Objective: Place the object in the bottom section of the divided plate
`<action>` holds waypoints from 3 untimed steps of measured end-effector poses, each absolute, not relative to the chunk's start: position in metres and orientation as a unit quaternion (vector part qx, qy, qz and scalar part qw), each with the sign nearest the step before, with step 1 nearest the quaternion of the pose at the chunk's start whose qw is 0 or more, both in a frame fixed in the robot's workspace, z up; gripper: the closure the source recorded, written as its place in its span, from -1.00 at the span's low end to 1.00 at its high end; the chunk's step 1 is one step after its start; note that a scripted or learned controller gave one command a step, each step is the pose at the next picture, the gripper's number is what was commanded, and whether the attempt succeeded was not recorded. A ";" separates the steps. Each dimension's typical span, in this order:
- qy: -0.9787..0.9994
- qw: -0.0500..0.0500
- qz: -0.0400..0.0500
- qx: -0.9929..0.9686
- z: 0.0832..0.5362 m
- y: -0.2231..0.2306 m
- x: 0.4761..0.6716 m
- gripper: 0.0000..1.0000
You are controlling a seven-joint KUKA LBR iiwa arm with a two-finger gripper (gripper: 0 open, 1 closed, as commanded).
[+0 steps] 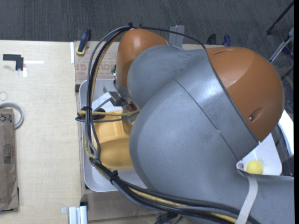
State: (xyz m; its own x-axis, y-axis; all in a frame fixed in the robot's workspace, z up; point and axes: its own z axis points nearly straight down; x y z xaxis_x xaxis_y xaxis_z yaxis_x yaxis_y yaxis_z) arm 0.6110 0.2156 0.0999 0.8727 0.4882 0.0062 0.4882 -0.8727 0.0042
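The grey arm with its orange band (140, 43) covers most of the bins. Under it, in the left bin (93, 181), lies a yellow divided plate (110, 143); I see its left side and one ridge between sections. The gripper (117, 99) is mostly hidden beneath the wrist, above the plate's upper part, with dark metal parts showing. What lies between the fingers is hidden by the arm. A small yellow ball (254, 167) sits in the right bin (273, 157), seen past the arm's lower right.
Black cables (96, 78) loop from the wrist down over the left bin's edge. A wooden bench top (37, 101) lies to the left with a brown paper bag (8, 157), a metal ring and a black bracket (14, 59). A blue clamp (84, 38) sits at the top.
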 end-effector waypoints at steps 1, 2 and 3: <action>0.233 0.001 0.002 0.972 0.099 0.224 0.618 1.00; 0.100 -0.004 0.000 0.995 0.098 0.198 0.639 1.00; 0.147 0.001 0.002 0.989 0.098 0.225 0.643 1.00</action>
